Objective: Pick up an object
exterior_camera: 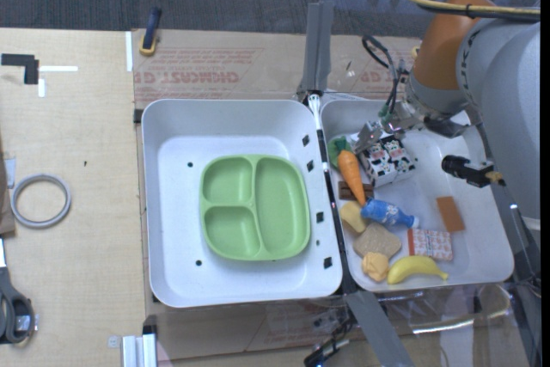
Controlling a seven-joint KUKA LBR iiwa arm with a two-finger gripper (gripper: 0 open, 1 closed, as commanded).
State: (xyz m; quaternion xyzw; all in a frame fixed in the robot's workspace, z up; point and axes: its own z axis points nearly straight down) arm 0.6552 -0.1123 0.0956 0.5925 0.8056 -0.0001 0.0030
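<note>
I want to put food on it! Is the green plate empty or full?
Empty. The green plate lies flat in the left bin, and all three sections show bare green. The toy food sits in the right bin.

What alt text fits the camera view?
A grey arm with an orange band reaches from the right, its gripper low over toy food in the right bin: carrot, blue bottle, banana, bread slice. The left bin holds a green divided tray.
</note>
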